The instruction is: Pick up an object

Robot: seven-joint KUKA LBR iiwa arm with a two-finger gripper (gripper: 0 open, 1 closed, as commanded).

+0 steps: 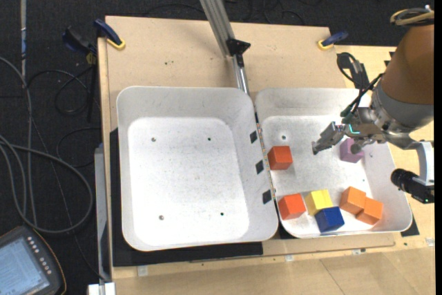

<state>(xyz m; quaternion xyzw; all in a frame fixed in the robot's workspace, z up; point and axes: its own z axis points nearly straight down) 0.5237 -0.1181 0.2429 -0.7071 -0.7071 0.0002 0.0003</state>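
Note:
The right bin (304, 103) holds several blocks. An orange cube (280, 157) lies near its left wall. Along the front edge sit another orange cube (293, 205), a yellow cube (320, 200), a blue cube (330, 219) and two orange blocks (362, 204) at the front right. A purple block (352, 151) lies just under the wrist. My gripper (327, 141) hangs over the middle of the right bin, its grey fingers pointing left, right of the first orange cube and left of the purple block. I see nothing between the fingers.
The left bin (138, 107) lies beside the right one, sharing a black-clipped divider (259, 155). A slanted metal pole (214, 3) runs from the top down to the bins' back edge. Clamps sit at the board's back corners.

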